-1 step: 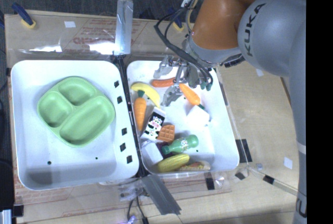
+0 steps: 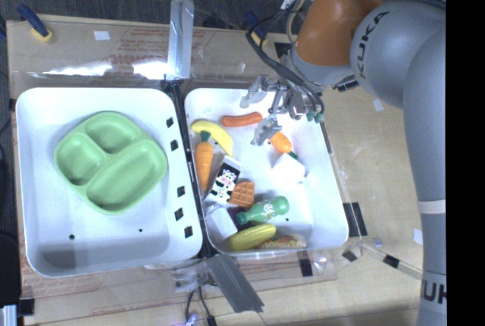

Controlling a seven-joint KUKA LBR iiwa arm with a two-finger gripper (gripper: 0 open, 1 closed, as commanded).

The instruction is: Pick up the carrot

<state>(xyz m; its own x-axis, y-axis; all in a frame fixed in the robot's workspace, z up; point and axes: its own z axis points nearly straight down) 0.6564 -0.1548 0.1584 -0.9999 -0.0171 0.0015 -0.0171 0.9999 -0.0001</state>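
Found carrot [image 2: 203, 162] along right bin's [image 2: 322, 192] left wall. Noted banana [image 2: 214, 133] touching carrot's top, carton [image 2: 224, 182] and waffle [image 2: 242, 194] just right of its tip, sausage [image 2: 241, 120] up-right. Spotted gripper [image 2: 274, 118] well right of carrot, by small orange piece [image 2: 281, 142]. Could not tell whether clenched or released.

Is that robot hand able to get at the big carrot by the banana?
Probably yes. The carrot lies uncovered on top, though tight against the bin wall and the banana, which may crowd the hand.
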